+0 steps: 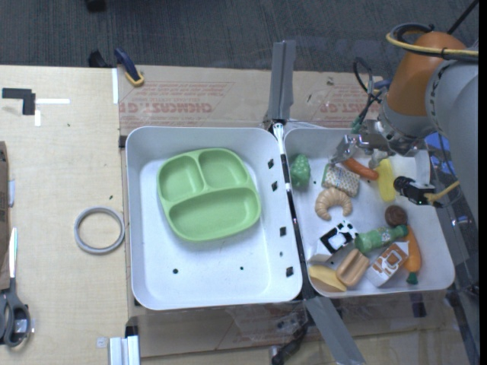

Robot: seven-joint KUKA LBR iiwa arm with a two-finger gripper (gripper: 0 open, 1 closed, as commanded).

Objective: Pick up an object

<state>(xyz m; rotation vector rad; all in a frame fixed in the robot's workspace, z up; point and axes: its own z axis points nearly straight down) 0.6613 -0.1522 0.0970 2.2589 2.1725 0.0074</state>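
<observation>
Nearest my camera, at the right bin's (445,276) front edge, lie a bread roll (351,267), a cheese wedge (326,278), a small carton (386,265) and a carrot (412,255). Behind them I see a green bottle (378,239), a black-and-white block (337,237), a croissant (333,201), a brown ball (396,216) and a yellow piece (386,179). My gripper (358,144) hangs over the bin's back, just above a small orange carrot (360,169) and a speckled slice (340,179); whether it grips anything, I cannot tell. In the left bin (144,265) rests a green divided plate (210,193).
</observation>
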